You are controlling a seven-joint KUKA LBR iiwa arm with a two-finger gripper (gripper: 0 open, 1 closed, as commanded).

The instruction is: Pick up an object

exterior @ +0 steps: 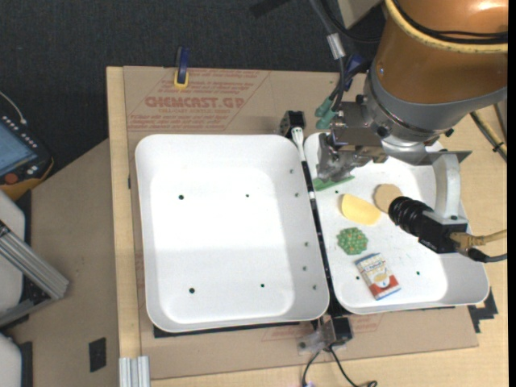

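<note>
My gripper (332, 168) hangs over the far left part of the right bin (451, 285), close to the wall between the two bins. Right below it lies a thin green piece (329, 185). A yellow oval object (359, 209) sits just in front of the gripper, with a tan round one (386, 193) to its right, partly behind the arm's hardware. Nearer the front lie a green bumpy ball (351, 239) and a small red, white and blue box (378, 275). Nothing shows between the fingers.
The left bin (218, 232) stands beside the right one, sharing a middle wall. Both rest on a cardboard sheet (201, 95) with a yellow and blue clamp (182, 69) at its far edge. The arm's large body covers the right bin's far side.
</note>
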